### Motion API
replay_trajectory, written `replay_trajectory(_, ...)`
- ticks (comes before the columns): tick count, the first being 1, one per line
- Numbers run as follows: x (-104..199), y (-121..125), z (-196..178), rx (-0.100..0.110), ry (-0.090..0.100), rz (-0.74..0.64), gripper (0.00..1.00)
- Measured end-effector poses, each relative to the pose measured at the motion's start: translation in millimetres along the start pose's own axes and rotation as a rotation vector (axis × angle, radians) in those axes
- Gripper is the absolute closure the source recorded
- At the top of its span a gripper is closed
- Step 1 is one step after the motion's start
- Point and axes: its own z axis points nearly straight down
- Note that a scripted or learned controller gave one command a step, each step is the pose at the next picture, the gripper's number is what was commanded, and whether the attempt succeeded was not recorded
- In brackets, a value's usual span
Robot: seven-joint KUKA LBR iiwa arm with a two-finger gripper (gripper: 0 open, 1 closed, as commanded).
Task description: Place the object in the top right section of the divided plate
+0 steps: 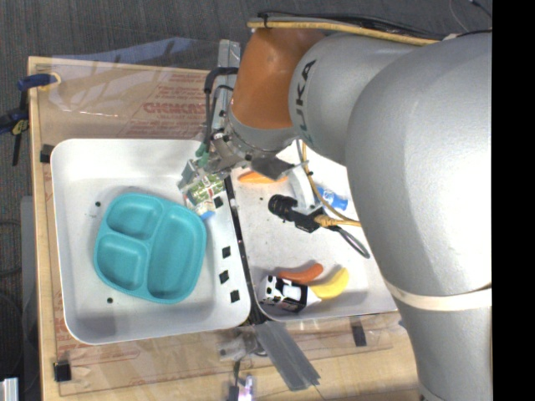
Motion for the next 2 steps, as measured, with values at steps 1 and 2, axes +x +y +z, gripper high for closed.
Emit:
replay_trajectory(1,71.4,-0.3,0.9,0.004,0.001,-0.109,1.0)
replay_trajectory(2,71.1,-0.3,0.8,0.004,0.001,-0.108,0.0)
